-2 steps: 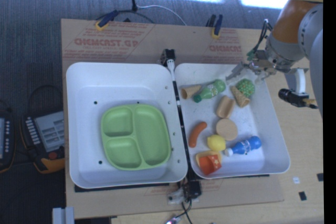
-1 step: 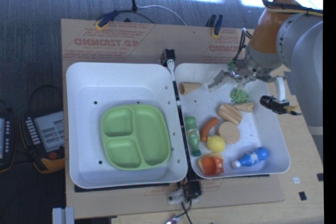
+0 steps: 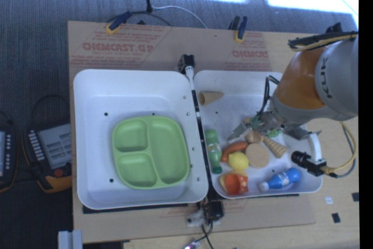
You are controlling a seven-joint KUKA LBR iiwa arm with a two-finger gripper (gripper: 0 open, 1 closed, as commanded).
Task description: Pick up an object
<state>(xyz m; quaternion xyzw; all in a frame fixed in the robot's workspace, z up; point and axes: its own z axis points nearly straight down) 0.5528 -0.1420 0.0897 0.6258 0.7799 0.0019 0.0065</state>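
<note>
Grey arm (image 3: 326, 81) reaching left, over right bin (image 3: 233, 81)

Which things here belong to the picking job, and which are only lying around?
For the job:
gripper
right bin
yellow lemon
blue bottle
green bottle
cone by the gripper

Lying about:
left bin
green divided plate
clamps
grey handset

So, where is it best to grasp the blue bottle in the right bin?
Probably across the middle of the blue bottle, coming from above. It lies on its side near the front wall of the right bin, so the fingers should close across its narrow width.
</note>
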